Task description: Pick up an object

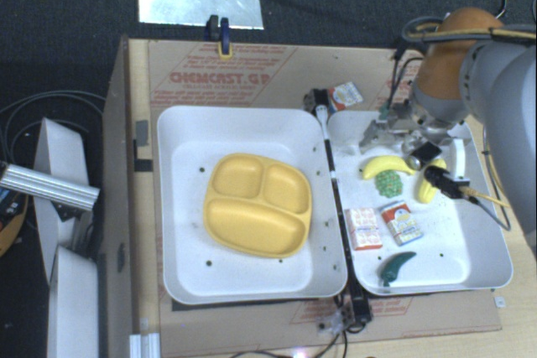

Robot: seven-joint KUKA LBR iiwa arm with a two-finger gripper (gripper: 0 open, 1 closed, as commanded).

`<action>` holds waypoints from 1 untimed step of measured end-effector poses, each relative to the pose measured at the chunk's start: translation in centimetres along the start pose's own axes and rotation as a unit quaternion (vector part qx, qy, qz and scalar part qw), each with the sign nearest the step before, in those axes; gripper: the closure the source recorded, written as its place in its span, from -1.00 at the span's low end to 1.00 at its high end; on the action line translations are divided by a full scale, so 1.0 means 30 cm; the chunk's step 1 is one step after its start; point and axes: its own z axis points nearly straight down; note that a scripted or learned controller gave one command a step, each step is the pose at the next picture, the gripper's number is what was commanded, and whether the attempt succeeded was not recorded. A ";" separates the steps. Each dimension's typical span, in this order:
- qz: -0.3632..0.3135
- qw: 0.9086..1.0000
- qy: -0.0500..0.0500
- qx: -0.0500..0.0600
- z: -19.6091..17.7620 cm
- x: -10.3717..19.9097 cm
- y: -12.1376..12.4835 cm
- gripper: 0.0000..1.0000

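Banana, yellow, gently curved.

The grey, orange-banded arm reaches in from the right, its gripper low over the far-left corner of the right bin.

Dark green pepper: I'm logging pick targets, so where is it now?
In the camera view, the dark green pepper lies in the right bin, near its bottom edge in the picture, just below the red-and-white box.
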 end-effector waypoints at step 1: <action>0.002 1.000 0.000 0.000 -0.149 -0.098 0.032 -1.00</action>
